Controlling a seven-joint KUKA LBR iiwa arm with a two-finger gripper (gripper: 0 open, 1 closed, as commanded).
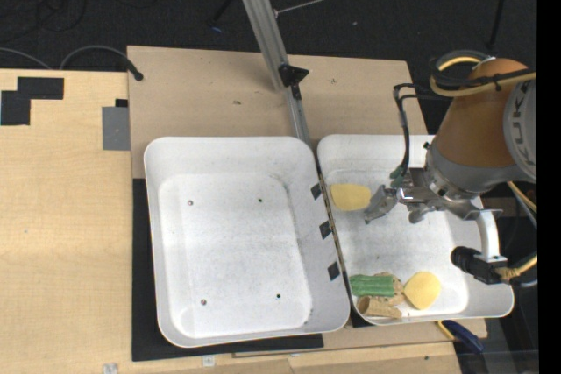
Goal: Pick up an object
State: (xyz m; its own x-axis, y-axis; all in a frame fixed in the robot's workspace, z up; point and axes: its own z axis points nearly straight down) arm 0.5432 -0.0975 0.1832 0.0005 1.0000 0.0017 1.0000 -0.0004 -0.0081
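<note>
My pincer (pixel 379 208) hangs low in the right bin (pixel 491 298), just beside a soft-looking pale yellow lump (pixel 350 196) near the divider, its long axis running left to right. I cannot tell whether my fingers are wide or narrow. At the bin's near edge lie three more pieces in a cluster: one green ridged piece (pixel 373 284) lying crosswise, one tan scrap (pixel 380 306) touching it below, and one rounded yellow piece (pixel 422 290). The left bin (pixel 230 241) is smooth white plastic, speckled, with rounded corners.
</note>
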